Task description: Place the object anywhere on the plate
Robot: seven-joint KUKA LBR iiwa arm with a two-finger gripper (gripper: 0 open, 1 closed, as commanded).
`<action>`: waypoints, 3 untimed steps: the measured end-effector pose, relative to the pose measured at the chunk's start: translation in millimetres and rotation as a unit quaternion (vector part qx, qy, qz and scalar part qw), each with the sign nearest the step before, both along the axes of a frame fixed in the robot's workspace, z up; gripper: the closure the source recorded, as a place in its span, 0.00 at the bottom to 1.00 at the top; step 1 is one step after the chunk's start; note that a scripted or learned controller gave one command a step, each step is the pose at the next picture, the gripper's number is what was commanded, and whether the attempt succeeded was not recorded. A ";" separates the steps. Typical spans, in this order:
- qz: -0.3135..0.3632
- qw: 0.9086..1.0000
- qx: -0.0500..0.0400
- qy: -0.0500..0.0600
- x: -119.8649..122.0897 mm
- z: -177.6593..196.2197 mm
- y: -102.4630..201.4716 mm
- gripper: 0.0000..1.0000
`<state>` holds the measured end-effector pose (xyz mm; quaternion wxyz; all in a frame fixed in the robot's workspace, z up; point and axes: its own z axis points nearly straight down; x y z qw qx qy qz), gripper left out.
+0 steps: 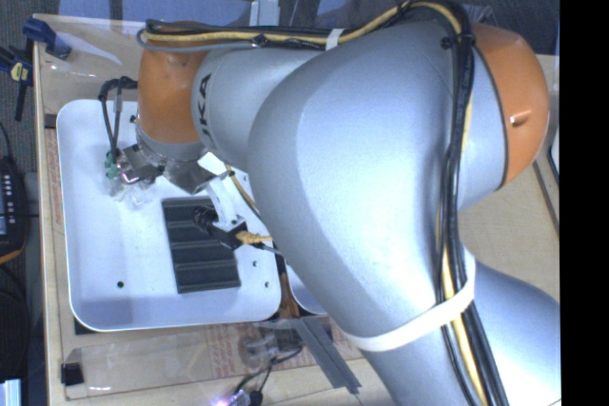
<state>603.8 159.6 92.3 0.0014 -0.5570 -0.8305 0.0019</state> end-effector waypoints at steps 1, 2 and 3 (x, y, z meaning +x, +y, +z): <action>0.074 0.997 0.001 -0.002 19.5 -0.1 -47.2 1.00; 0.079 0.997 0.002 -0.003 -58.0 1.9 -51.1 1.00; -0.116 0.993 0.000 -0.001 -127.6 99.1 -68.6 1.00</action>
